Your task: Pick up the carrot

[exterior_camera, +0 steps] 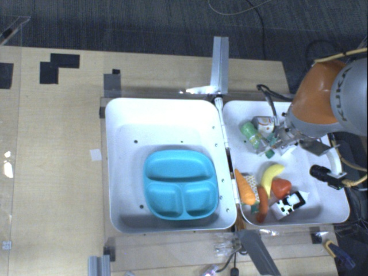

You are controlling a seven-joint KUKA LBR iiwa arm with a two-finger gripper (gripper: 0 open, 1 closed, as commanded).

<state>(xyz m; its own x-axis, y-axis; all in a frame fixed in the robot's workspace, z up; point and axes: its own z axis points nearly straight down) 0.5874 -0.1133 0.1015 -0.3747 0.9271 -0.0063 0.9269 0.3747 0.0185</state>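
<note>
The carrot [246, 190] is orange and tapered. It lies in the right bin [322, 214] against its left wall, near the front. My gripper [275, 141] hangs over the back half of that bin, up and to the right of the carrot and well apart from it. It is close beside a green bottle [250, 133]. The carrot lies free, with nothing touching it from above.
A yellow banana [271, 176], a red piece [281, 187], a reddish sausage-like piece [263, 203] and a black-and-white object [290, 203] crowd around the carrot. The left bin [123, 154] holds a blue divided plate [179, 183]. A metal post [220, 68] stands between the bins at the back.
</note>
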